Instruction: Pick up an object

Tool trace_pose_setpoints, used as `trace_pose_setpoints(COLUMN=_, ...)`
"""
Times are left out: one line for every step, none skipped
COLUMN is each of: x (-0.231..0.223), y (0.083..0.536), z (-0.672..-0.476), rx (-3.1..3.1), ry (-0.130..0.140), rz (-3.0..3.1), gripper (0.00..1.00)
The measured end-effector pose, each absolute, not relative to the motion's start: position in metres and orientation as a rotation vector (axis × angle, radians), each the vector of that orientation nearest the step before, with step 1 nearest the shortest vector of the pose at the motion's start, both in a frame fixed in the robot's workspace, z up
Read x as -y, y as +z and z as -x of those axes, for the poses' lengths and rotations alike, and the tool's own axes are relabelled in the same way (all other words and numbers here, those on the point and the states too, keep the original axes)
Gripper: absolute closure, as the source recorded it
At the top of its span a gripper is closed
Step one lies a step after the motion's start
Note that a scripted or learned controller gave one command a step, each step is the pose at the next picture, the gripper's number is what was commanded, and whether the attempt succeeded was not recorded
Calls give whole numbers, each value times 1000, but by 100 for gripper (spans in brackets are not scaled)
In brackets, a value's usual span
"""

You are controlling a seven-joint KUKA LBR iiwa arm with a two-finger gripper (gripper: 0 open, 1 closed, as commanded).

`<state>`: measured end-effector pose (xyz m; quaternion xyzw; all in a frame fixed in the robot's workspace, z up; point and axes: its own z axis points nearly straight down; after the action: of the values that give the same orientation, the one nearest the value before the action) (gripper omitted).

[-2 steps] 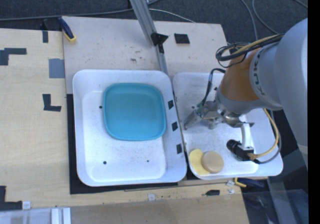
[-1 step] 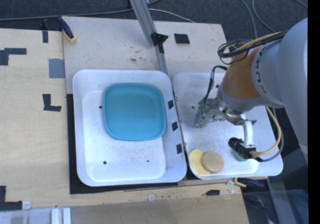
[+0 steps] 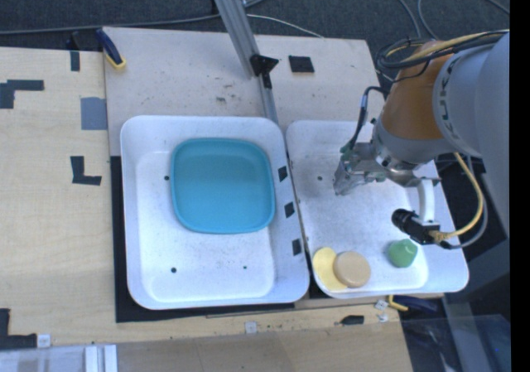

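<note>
Teal plate (image 3: 222, 185) in left bin (image 3: 141, 279) (flat).

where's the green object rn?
The green object sits in the right bin, near its front right corner, right of the tan round piece and below the gripper.

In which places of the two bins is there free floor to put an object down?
Left bin: a bare strip along the near edge, below the blue plate. Right bin: bare floor in the middle, between the hand and the near edge. Crowded there: yellow piece, tan disc, green object.
</note>
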<state>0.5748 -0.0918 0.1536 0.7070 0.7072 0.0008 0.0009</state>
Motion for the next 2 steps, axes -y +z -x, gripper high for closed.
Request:
trace_pose_setpoints(x=86, y=198, z=-571, rx=-2220, ry=4, rz=-2219, gripper=100)
trace_pose_setpoints(x=86, y=231, z=-571, rx=-2221, ry=2, rz=-2221, gripper=100)
